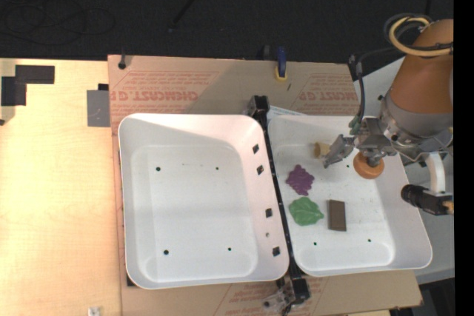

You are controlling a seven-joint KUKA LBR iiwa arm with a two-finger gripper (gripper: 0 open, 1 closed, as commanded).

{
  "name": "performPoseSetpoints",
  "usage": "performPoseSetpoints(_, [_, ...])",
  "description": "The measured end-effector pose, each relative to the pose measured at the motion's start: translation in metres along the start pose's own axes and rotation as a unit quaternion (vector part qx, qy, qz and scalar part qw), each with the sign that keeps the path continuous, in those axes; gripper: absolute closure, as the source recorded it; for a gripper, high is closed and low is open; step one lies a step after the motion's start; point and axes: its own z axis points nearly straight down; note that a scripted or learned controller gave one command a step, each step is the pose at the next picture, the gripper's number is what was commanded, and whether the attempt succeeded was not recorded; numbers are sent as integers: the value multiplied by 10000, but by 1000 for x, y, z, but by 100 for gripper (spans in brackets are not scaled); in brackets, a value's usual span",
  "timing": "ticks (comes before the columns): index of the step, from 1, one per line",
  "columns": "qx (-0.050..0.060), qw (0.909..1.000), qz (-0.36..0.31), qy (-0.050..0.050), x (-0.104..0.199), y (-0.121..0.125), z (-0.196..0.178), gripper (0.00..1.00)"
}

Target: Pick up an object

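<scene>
Camera view — pincer (342, 150) beside tan piece (321, 149)

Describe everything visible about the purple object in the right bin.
The purple object is a small, irregular lump with a bumpy, lobed outline, matte, perhaps soft or rubbery. It lies flat on the floor of the right bin, near the divider side, just above the green object and apart from it. Nothing touches it; the gripper is up and to its right.

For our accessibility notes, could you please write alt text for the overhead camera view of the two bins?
A grey robot arm reaches from the right, its gripper over the right white bin, near a small tan piece and an orange round object. The bin also holds a purple lump, a green lump and a brown block. The left white bin sits alongside.
</scene>
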Motion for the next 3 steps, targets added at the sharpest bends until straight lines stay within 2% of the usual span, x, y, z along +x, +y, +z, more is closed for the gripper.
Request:
performPoseSetpoints(1, [-63,10000,-11,-7,18,12,-114,0])
performPoseSetpoints(2, [10,10000,-6,-1,18,10,-117,100])
performPoseSetpoints(3, [32,10000,-9,16,53,-87,-113,100])
